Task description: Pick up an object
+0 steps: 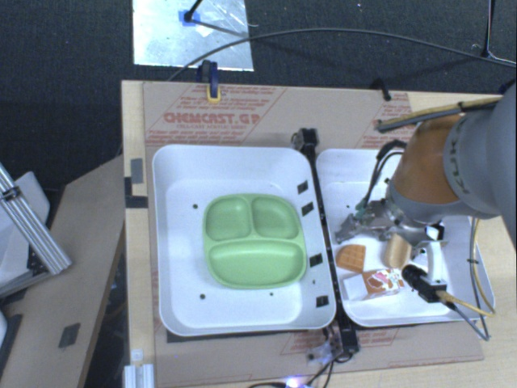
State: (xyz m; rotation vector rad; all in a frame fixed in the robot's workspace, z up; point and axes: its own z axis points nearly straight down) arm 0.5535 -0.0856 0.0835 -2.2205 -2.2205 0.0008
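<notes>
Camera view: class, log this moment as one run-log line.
arm: over right bin | gripper: low in the bin, nothing seen held | waffle-like toy: on bin floor | left bin: green divided plate

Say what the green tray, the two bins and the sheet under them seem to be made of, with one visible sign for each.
Green tray: likely moulded plastic; even pale green, rounded compartments, soft sheen.
Left bin and right bin: probably plastic, smooth white, rounded corners.
Sheet: looks like brown paper or card, matte, with red printed lettering.
</notes>
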